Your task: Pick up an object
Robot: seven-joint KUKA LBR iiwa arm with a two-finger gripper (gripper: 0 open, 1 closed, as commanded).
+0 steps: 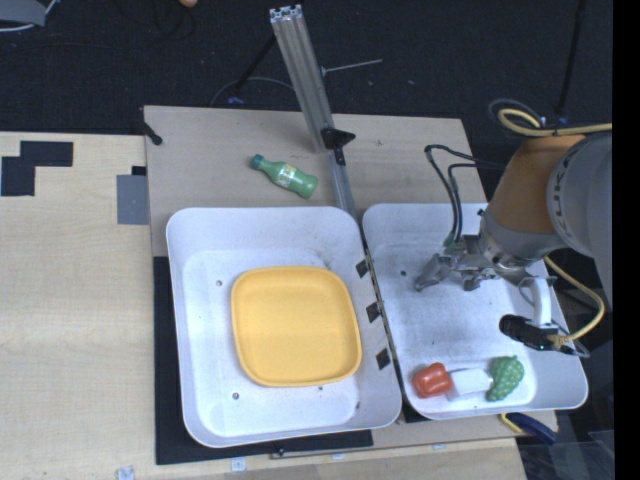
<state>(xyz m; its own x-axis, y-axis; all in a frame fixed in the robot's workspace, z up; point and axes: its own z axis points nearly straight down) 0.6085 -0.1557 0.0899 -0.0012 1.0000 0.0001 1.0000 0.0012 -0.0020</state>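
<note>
- No brand, label text or other writing is legible on any item; the green bottle (284,176) carries a pale band around its middle, too small to read.
- Bins: two, white and shallow, side by side. Left bin (195,268); right bin (400,338).
- Left bin contents: one yellow plate (295,324), square with rounded corners, lying flat near the middle.
- Right bin contents: three small items in a row along the near edge: one red-orange pepper-like toy (431,380), one white block (467,381) touching it, one green leafy toy (506,377) just beside the block.
- Bench behind the bins: the one green bottle, lying on its side.
- Arm: one, reaching in from the right. Gripper (452,271) sits low over the right bin's far half, well apart from the three items; its fingers look spread, with nothing between them.
</note>
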